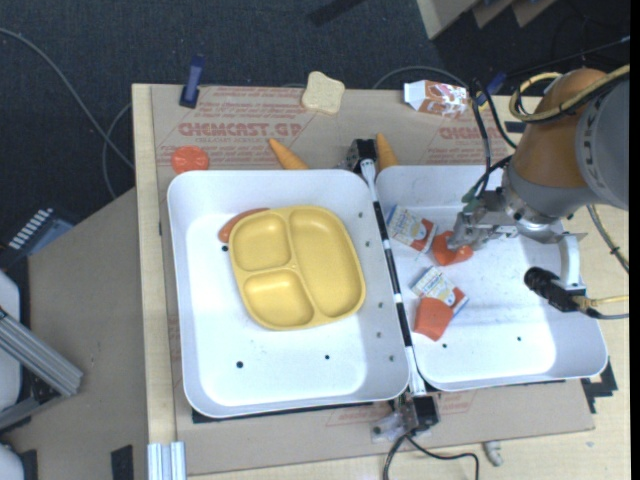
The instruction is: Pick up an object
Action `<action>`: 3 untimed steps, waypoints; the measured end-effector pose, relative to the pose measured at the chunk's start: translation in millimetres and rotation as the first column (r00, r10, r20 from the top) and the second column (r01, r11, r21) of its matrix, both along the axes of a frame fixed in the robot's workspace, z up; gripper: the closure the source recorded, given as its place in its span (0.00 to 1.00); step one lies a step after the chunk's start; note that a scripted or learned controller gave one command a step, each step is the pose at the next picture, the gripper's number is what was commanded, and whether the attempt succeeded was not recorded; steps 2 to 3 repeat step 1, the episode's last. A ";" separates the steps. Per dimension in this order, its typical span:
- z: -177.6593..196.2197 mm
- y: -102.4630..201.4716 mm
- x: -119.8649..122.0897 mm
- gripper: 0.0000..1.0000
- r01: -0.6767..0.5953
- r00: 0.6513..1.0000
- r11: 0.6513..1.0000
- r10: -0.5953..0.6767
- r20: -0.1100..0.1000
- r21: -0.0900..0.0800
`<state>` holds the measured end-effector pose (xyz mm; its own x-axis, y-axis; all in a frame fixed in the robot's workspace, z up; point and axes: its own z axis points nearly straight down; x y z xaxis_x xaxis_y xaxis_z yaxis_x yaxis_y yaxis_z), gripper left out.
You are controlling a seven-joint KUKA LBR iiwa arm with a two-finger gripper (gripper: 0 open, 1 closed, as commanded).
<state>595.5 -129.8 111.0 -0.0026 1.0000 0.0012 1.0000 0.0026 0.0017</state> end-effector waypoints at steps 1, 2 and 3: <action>74.4 91.6 -13.8 1.00 0.000 1.000 1.000 0.000 0.001 0.000; 74.4 91.6 -13.8 1.00 0.000 1.000 1.000 0.000 0.001 0.000; 74.4 91.6 -13.8 1.00 0.000 1.000 1.000 0.000 0.001 0.000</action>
